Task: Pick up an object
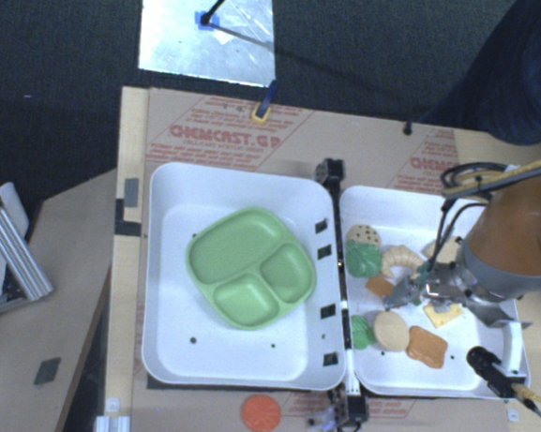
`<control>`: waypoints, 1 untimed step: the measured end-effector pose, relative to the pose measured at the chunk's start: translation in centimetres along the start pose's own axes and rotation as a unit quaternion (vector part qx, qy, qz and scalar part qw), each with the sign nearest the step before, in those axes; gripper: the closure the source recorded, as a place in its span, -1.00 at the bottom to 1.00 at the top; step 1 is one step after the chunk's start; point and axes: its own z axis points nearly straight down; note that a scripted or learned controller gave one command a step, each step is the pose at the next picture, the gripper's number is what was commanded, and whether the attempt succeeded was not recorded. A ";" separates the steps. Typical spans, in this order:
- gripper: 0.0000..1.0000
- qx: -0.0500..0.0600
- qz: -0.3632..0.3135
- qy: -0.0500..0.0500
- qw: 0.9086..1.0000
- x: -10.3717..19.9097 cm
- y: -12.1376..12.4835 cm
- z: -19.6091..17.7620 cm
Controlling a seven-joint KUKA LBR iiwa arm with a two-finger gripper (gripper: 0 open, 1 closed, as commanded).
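**Arm low over the right bin, gripper among the toy food**

The bench [213, 121], topped with printed brown cardboard, carries two shallow white bins side by side; the left bin [161, 342] holds one thing, a pale green divided plate [250, 267] with three compartments, lying tilted near its middle; the right bin [413, 199] holds a cluster of small food-shaped pieces toward its left and near parts.

The arm [523, 232], grey with an orange band, reaches in from the right and hangs over the right bin; its gripper [413, 291] sits low at the middle of the cluster, but whether its fingers are spread or pressed together I cannot tell, nor whether anything lies between them.

Around the gripper, the pieces run thus: a green leafy piece [363, 259] on the left side, with a tan spotted cookie [365, 236] touching it on the far side; a pale croissant-like piece [401, 259] just right of the green one; a small orange piece [380, 287] just left of the gripper; a yellow cheese wedge [443, 315] to its right; nearer the front, a round beige bun [391, 331], a second small green piece [361, 331] touching its left side, and an orange-brown toast-like slab [427, 346] on its right.

An orange disc [261, 412] lies on the bench in front of the bins.
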 end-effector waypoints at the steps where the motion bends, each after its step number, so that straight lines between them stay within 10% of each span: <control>1: -1.00 0.000 0.000 0.000 1.000 -0.6 -0.2 6.1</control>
